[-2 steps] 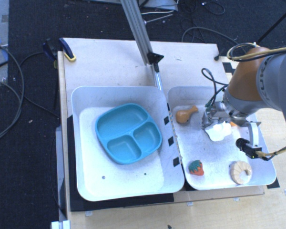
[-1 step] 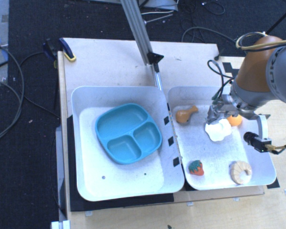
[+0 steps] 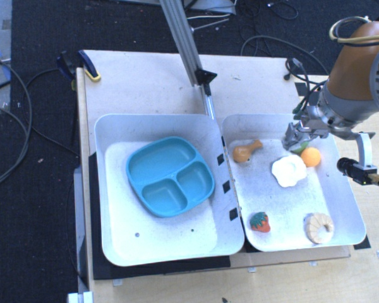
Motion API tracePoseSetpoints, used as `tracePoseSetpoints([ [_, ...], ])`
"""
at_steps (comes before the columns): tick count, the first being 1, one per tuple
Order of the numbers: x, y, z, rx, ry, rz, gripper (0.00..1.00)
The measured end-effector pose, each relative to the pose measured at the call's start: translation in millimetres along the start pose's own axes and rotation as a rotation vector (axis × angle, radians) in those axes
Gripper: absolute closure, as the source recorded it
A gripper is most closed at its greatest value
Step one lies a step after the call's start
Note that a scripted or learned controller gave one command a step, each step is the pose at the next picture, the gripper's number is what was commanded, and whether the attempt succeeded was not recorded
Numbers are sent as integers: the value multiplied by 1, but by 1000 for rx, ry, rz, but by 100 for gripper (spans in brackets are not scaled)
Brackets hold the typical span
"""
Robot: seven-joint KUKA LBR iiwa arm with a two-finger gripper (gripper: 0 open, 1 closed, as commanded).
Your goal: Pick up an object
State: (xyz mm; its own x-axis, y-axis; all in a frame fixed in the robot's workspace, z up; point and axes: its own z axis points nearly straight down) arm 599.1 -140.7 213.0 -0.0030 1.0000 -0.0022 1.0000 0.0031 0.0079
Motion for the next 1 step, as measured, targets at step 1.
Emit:
tracePoseSetpoints([
  [1,0,1,2,6,1,1,100],
])
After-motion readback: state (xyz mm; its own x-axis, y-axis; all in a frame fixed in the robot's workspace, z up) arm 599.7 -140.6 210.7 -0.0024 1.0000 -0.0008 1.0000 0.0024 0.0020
